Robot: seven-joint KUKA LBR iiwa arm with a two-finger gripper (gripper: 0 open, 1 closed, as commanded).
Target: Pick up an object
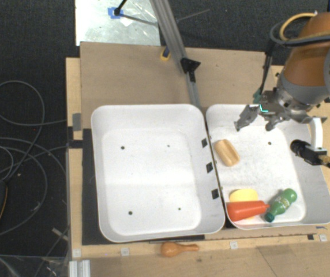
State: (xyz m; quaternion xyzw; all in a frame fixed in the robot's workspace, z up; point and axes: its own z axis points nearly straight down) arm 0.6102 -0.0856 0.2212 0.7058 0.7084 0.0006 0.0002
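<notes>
Four objects sit in right bin (pixel 321 203): tan bread roll (pixel 227 152) by left wall; yellow piece (pixel 243 195), orange carrot (pixel 247 210), green bottle (pixel 281 203) crowded near edge. Gripper (pixel 256 119) hovers at far end, fingers spread, empty. Risk: clustered items touch; descending fingers may nudge neighbours, miss grasp.

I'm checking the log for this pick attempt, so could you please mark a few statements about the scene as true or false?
1. The bread roll lies in the right bin. True.
2. The green bottle lies in the left bin. False: it lies in the right bin, near the front edge.
3. The pincer hangs over the right bin's back part. True.
4. The pincer holds the carrot. False: the carrot lies in the bin beside the green bottle.
5. An orange pear-shaped toy lies on the bench outside the bins. True.
</notes>
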